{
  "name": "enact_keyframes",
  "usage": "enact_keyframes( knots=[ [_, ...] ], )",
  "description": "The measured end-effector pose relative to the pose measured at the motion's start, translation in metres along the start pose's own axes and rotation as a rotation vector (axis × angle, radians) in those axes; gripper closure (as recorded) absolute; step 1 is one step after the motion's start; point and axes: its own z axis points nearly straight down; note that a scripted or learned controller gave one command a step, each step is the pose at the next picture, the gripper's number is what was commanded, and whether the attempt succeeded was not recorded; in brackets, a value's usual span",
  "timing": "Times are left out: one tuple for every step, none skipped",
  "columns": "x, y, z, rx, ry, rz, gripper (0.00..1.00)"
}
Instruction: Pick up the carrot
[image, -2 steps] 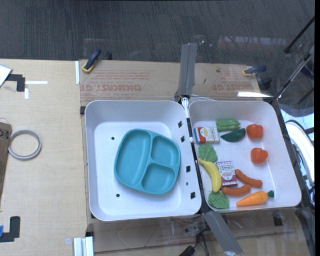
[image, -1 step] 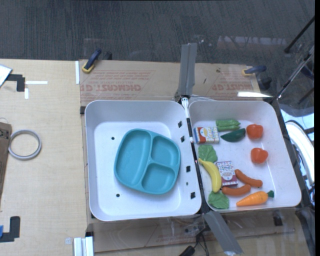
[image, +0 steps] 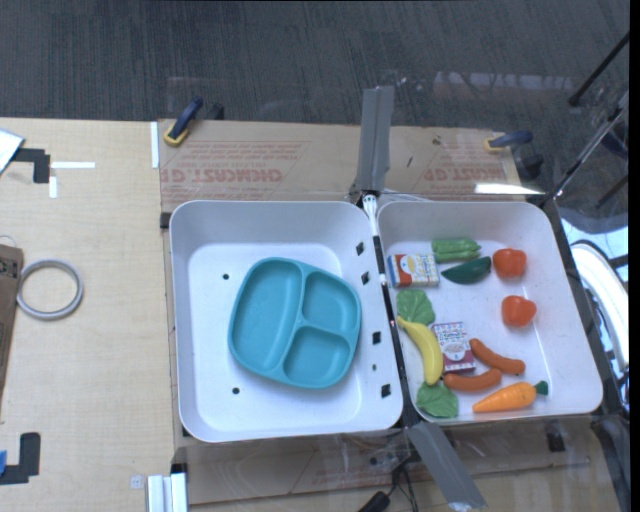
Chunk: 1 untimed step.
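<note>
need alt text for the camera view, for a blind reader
An orange toy carrot with a green tip lies at the near edge of the right white bin, among a yellow banana, sausages and tomatoes. The left white bin holds a teal divided plate.

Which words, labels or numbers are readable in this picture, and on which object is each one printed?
"CHEMCAST GP", seen upside down, in red on the brown paper sheet behind the left bin.
More red print on the brown sheet behind the right bin: too blurred to read.
Label on the small carton in the right bin: too small to read.
Label on the second small carton beside the banana: too small to read.
</note>
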Motion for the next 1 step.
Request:
enact_keyframes(
  knots=[
    [0.0029,-0.0007,-0.0043,0.002,-0.009,-0.007,1.0]
  ],
)
